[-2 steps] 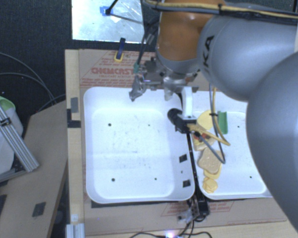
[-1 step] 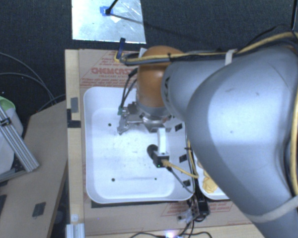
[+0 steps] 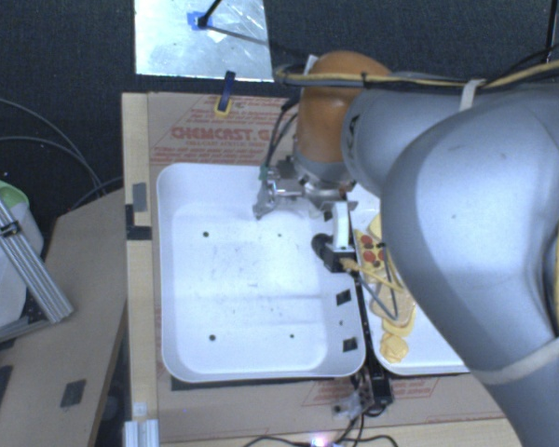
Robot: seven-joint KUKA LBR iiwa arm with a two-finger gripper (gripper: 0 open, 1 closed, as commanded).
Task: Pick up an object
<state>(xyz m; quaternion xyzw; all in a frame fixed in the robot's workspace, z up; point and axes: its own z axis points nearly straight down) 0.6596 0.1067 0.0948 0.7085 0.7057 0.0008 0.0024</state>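
Two white bins sit side by side on the bench, and reading from the left, the left bin [image 3: 214,343] offers only bare plastic with a few dark specks and small holes, so nothing in its visible floor invites a grasp. Over its far right part hangs the gripper [image 3: 265,201], a metallic assembly below the orange band [image 3: 331,110] of the arm, which reaches in from the right and slopes down toward the bin; whether it is open or closed I cannot tell, since the mechanism is small and blurred, and nothing can be seen held in it. Further right, past the dividing rims, the right bin [image 3: 429,357] holds the likely targets: a cluster of yellow objects [image 3: 391,319] with some red-marked pieces [image 3: 371,254] and thin wire-like shapes among them, lying against that bin's left wall. Much of this bin is covered by the grey arm [image 3: 475,222], so its other contents are hidden. Judging by this, the gripper sits away from the objects, and a pick seems not yet done.
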